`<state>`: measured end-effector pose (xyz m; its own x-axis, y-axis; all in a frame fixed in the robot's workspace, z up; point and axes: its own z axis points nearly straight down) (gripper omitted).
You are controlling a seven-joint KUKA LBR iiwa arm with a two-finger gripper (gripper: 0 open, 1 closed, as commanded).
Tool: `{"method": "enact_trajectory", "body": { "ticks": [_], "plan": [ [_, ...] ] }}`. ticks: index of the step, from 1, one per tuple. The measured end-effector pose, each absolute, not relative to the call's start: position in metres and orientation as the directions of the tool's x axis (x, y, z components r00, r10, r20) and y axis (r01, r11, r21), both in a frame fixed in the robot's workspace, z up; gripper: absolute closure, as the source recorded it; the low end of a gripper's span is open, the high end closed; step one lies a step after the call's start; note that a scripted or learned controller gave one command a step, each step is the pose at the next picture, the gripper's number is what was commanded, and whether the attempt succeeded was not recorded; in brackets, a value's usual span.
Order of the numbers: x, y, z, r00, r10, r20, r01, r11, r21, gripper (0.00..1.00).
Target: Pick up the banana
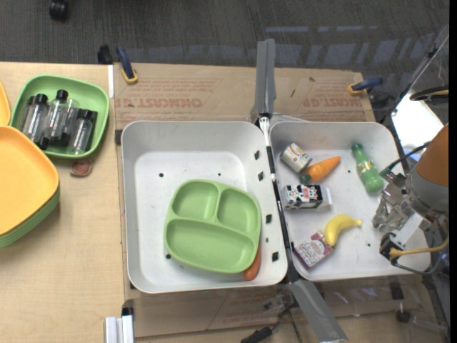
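The yellow banana (340,228) lies in the right bin (350,131), toward its front, next to a small pink pouch (313,251). My gripper (391,219) hangs at the right bin's right edge, a short way right of the banana and apart from it. Nothing shows between its fingers. The arm with its orange band (433,163) rises behind it at the view's right.
The right bin also holds a carrot (323,167), a small white can (294,156), a black-and-white carton (305,196) and a green bottle (367,168). A green divided plate (213,225) fills the left bin (143,191), with an orange item (251,269) at its front edge.
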<state>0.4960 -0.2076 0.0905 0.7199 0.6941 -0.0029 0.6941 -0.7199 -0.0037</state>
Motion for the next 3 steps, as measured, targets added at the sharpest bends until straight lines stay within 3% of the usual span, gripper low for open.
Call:
{"method": "enact_trajectory", "body": {
  "ticks": [1, 2, 3],
  "plan": [
    [0.476, -0.191, 0.09, 0.772, 0.636, -0.003, 0.635, -0.772, -0.006, 1.0],
    [0.478, -0.218, 0.09, 0.843, 0.538, -0.003, 0.538, -0.843, -0.004, 1.0],
    [0.503, -0.219, 0.09, 0.875, 0.484, -0.003, 0.484, -0.875, -0.008, 1.0]
  ]
}}
